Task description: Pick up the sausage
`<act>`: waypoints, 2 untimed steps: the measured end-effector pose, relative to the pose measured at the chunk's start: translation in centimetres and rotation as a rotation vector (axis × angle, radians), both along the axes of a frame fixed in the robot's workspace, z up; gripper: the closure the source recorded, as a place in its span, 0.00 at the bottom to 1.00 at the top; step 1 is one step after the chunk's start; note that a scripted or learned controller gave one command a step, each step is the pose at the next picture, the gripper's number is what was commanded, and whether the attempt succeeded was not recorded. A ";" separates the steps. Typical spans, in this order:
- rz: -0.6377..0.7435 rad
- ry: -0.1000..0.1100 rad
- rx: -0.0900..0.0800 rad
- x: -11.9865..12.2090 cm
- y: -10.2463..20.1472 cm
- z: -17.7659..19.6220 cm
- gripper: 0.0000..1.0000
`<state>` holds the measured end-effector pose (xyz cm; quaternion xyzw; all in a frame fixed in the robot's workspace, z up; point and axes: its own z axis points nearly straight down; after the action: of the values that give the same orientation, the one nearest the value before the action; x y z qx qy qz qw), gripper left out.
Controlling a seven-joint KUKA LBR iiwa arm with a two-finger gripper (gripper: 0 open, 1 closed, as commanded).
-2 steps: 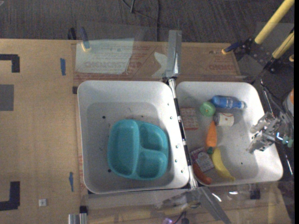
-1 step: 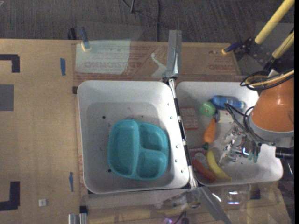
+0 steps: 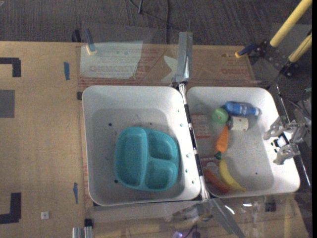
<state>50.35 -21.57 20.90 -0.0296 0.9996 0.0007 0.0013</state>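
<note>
The gripper [image 3: 286,142] sits at the right edge of the right bin [image 3: 257,180], at about 3 o'clock from that bin's middle. Its two metal fingers [image 3: 275,131] stand apart, one nearer the top of the view and one nearer the bottom, with nothing between them. They hang over the bin's right rim, well apart from every object inside.

The sausage [image 3: 216,180], a reddish-brown piece, lies at about 7 o'clock in the right bin, low against the left wall beside the divider. A yellow banana [image 3: 229,176] curves just beside it on its 3 o'clock side, touching or nearly touching it. Toward 12 o'clock from the sausage, an orange carrot [image 3: 223,140] lies tilted near the bin's middle-left. Beyond the carrot, a green ball [image 3: 220,115] rests at about 11 o'clock in the bin, with a blue bottle [image 3: 240,108] at 12 o'clock and a small white cylinder [image 3: 240,123] just below the bottle.

The left bin [image 3: 99,103] holds a teal divided plate [image 3: 146,158], lying flat toward that bin's 5 o'clock side.
</note>
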 end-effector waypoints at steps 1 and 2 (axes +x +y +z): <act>-0.018 -0.005 -0.002 0.0 4.8 -12.1 1.00; -0.019 -0.003 -0.001 0.0 4.8 -12.2 0.00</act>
<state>50.31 -16.78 8.72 -0.0199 0.9998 -0.0001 0.0030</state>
